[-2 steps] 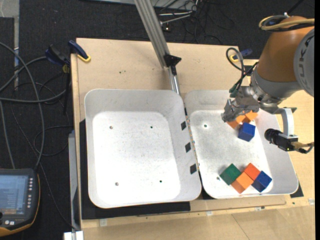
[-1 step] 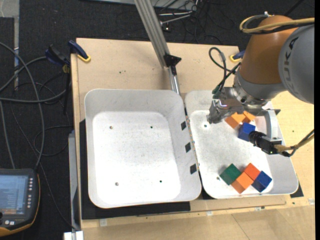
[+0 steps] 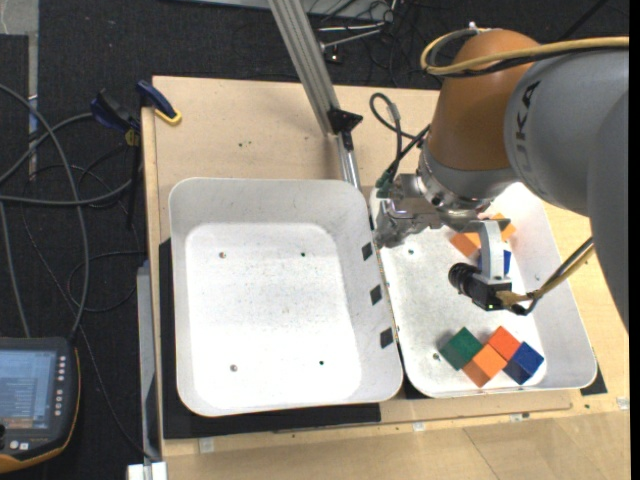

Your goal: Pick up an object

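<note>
Over the back left part of the right bin (image 3: 560, 298) hangs my gripper (image 3: 390, 226), close to the wall shared with the left bin. A green block (image 3: 462, 348), an orange block (image 3: 491, 355) and a blue block (image 3: 524, 362) lie packed together at that bin's front. Another orange block (image 3: 465, 241) and a bit of a blue one (image 3: 506, 262) peek out from under the wrist. The arm's body hides much of the bin's back half.
The left bin (image 3: 185, 268) sits beside the right one on the wooden bench (image 3: 250, 128). A metal rod (image 3: 305, 58) slants down from the top to the bins' back edge. A blue and yellow clamp (image 3: 150, 98) sits at the bench's back left corner.
</note>
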